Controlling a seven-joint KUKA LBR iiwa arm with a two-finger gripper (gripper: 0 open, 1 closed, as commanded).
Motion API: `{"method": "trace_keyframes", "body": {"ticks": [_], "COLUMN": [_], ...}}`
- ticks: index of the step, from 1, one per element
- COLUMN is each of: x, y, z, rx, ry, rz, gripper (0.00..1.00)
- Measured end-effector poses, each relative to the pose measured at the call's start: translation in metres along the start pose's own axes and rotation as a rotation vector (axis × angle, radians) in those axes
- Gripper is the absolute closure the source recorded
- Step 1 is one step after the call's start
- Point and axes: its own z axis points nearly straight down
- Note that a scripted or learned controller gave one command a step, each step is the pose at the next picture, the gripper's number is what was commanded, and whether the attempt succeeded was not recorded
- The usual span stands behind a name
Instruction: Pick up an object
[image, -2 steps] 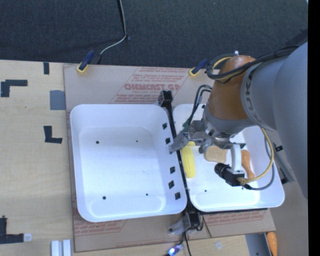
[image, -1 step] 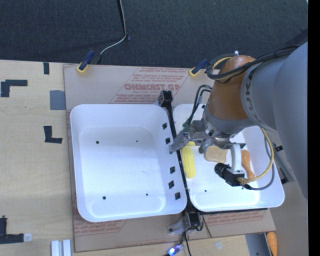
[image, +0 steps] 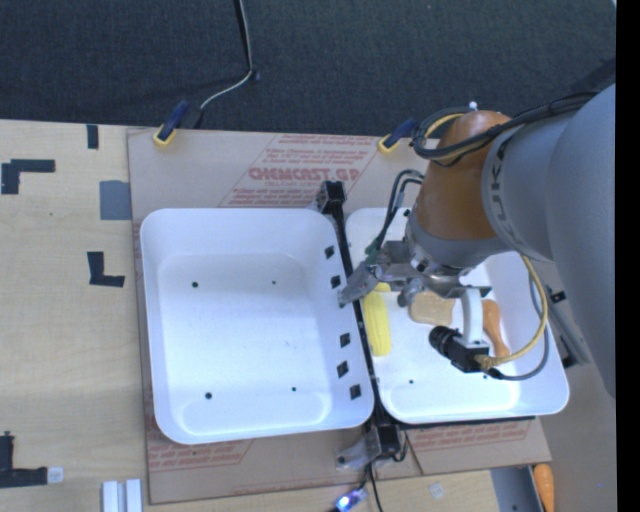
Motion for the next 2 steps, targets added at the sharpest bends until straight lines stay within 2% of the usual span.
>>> {"method": "trace_keyframes", "body": {"ticks": [1,2], "x": [0.0,-0.03], "y": [0.0,0.007], "z": [0.0,0.0], "rx": [0.0,-0.001], "ry": [0.0,-0.001], "rz": [0.0,0.002], "gripper": [0.0,0.0]}}
